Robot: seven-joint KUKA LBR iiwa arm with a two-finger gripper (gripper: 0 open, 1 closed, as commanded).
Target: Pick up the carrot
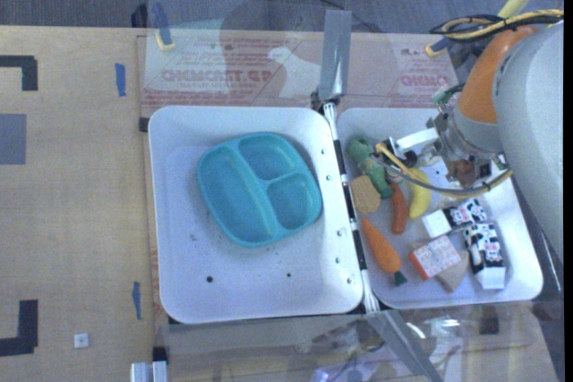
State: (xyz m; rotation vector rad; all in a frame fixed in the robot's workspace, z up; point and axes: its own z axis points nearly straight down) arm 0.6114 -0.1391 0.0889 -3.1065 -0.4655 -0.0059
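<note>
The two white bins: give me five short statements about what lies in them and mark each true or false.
1. The blue plate lies in the left bin. True.
2. The carrot lies on the blue plate. False: it lies in the right bin, near that bin's left wall.
3. The arm hangs above the right bin. True.
4. The carrot's green end points toward the top of the view. False: its green end points toward the bottom, and the orange body runs up and left from it.
5. The yellow banana lies in the left bin. False: it lies in the right bin, right of the carrot and farther up the view.
</note>
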